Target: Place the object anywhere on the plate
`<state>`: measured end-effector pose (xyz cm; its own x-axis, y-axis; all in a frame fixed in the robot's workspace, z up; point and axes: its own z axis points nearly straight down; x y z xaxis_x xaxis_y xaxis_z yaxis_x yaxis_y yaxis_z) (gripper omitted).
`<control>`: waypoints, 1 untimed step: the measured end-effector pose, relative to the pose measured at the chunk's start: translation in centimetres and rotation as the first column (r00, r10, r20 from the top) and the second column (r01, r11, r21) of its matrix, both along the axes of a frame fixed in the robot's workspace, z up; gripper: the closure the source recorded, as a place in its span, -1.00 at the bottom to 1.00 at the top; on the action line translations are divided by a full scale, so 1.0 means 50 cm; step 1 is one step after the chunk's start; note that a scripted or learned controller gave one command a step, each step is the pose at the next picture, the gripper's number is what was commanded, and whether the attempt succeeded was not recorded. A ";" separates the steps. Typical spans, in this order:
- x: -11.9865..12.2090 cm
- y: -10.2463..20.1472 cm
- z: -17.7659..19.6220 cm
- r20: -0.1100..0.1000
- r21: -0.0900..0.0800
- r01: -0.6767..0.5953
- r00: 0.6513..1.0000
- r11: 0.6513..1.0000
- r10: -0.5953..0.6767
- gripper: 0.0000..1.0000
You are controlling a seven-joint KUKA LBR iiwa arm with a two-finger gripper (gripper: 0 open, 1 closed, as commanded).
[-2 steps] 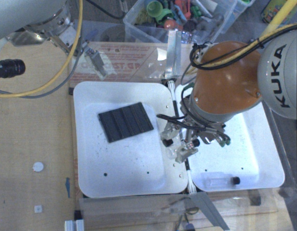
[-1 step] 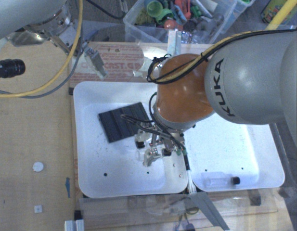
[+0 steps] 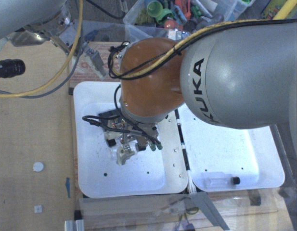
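My gripper (image 3: 123, 152) hangs low over the middle of the left white bin (image 3: 90, 177), under the orange wrist band (image 3: 148, 81) and a tangle of black cables. The arm's big grey body covers the back of both bins. A small clear tube with a black cap (image 3: 224, 181) lies on the floor of the right bin (image 3: 264, 172), near its front edge and far to the right of the gripper. Whatever sits directly under the wrist is hidden from me.
A clear tub of colourful toys (image 3: 187, 6) stands behind the bins. Yellow and black cables (image 3: 66, 66) loop over the bench at the back left. A small white disc (image 3: 38, 166) lies on the bench left of the bins. Dark specks dot the left bin's floor.
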<state>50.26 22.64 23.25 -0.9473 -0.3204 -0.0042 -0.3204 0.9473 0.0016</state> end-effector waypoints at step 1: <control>0.064 -0.187 0.103 0.002 -0.001 -0.037 0.999 0.999 0.037 1.00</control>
<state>53.45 13.28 28.39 -0.9346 -0.3555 -0.0061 -0.3555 0.9347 0.0002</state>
